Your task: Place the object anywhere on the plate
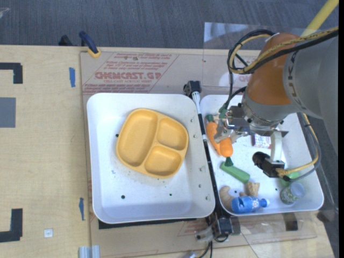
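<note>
Claw (232, 127) over rt bin (314, 195) by carrots (223, 144); grip state can't tell; plate (152, 142) bare.

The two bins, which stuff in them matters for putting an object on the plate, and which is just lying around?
For the job:
- yellow divided plate in the left bin
- gripper over the right bin
- orange carrot near the gripper, a likely pick

Lying about:
- green piece
- blue bottle
- small round cup
</note>
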{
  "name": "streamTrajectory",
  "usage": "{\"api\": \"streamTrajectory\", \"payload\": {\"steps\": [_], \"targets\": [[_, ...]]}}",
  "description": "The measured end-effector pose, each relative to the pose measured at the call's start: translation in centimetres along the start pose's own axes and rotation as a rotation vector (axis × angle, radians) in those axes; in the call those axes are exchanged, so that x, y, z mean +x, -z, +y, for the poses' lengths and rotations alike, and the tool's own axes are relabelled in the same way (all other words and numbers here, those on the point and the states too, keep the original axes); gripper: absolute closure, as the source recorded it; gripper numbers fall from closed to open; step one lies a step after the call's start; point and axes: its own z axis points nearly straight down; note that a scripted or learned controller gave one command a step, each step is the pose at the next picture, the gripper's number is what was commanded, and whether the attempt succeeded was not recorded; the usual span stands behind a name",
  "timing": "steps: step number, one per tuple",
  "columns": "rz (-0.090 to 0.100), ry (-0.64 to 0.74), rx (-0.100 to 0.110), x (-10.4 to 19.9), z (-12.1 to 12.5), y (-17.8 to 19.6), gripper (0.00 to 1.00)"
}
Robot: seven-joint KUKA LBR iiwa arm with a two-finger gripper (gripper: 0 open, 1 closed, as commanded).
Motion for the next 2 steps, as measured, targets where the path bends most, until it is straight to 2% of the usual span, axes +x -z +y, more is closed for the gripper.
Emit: {"api": "streamTrajectory", "payload": {"steps": [1,2], "targets": [[0.004,-0.115,-0.001,9.55,0.46,-0.05,1.00],[0.001,-0.120,-0.002,9.16,0.52,0.00,0.00]]}}
